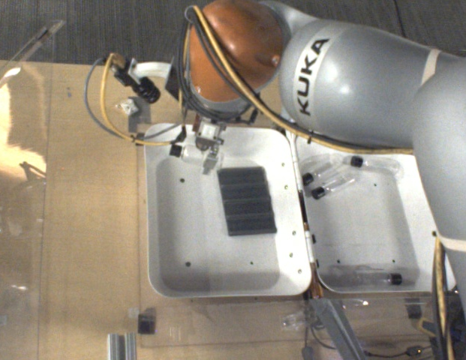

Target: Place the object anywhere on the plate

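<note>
The dark grey ribbed rectangular plate (248,200) lies flat in the left white bin (169,261), a little right of the bin's middle and turned slightly off square, its ridges running across it. Just above its upper left corner hangs the hand (208,156), a small pale metal piece under the orange band of the grey arm (353,88); whether its fingers are spread or pressed together, I cannot tell, and nothing is seen between them. On the arm's shell the black letters "KUKA" read clearly, running up the slant. Yellow and black cables (105,96) loop out from the wrist over the pale wooden desk (67,238) on the left. Over in the right white bin (413,276), clear plastic tubes with black caps (330,177) lie near the upper left corner, well apart from the plate, and another small black-capped piece (395,279) sits by the bin's lower edge.
</note>
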Available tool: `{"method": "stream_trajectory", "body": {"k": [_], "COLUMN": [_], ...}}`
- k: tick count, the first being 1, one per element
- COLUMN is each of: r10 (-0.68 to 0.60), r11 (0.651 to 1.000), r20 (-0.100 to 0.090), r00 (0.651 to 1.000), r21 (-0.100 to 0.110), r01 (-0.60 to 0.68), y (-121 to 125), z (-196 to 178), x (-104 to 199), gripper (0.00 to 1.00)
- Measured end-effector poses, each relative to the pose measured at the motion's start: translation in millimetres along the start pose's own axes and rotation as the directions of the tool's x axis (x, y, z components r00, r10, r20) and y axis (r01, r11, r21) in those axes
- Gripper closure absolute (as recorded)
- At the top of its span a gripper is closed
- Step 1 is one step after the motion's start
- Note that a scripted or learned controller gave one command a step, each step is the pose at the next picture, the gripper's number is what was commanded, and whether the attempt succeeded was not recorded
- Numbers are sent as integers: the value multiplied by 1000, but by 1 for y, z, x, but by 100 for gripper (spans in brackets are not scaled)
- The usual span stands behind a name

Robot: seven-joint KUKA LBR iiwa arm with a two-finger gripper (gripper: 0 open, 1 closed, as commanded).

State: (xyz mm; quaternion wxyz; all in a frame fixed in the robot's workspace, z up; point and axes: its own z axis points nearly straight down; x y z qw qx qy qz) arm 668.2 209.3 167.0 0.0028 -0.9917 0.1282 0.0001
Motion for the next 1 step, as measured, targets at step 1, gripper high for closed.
{"method": "stream_trajectory", "body": {"k": [1], "r10": [281], "r11": [960], "r20": [-2], "r00": [960], "r21": [2], "r01": [-281], "y": [-26], "z": [2], "x": [-7], "gripper": [100]}}
